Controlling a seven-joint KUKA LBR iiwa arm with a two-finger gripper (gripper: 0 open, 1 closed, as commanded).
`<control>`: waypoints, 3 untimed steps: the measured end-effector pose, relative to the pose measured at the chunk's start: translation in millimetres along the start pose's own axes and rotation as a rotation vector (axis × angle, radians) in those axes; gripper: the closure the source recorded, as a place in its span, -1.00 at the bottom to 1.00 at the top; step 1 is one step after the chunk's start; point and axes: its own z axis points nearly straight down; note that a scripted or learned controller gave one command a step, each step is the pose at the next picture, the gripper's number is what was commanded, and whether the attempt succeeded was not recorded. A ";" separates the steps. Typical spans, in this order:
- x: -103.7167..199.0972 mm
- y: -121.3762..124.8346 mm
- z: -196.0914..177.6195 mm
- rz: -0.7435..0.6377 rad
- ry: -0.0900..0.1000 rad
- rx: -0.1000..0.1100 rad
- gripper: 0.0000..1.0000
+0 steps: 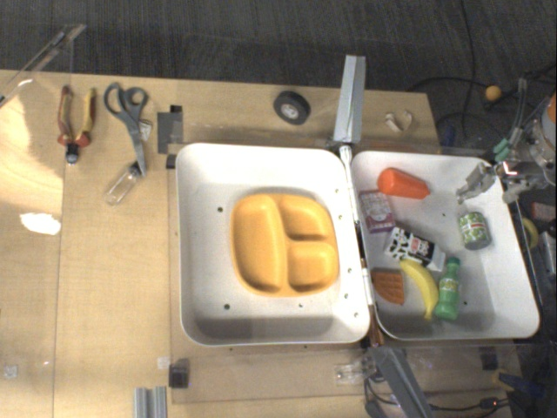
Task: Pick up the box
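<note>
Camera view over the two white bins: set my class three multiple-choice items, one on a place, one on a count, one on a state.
1. Where does the yellow tray lie?
A. left bin
B. right bin
C. bare bench

2. How many compartments does that tray have?
A. one
B. three
C. five

3. How does the green bottle sit?
A. lying beside the banana
B. standing on the tray
C. held up by the gripper

Answers: 1 A, it fills the middle of the left bin. 2 B, one long section and two short ones. 3 A, it rests on the floor of the right bin, apart from the gripper.

a pale grey metal hand with thin fingers, teal fittings and dark cables behind it.
</note>
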 end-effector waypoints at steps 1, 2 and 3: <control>28.3 17.0 67.7 -0.272 0.000 -0.001 -1.00; 83.0 57.1 148.5 -0.393 -0.004 -0.014 -1.00; 164.6 9.6 63.0 -0.400 0.000 -0.006 -1.00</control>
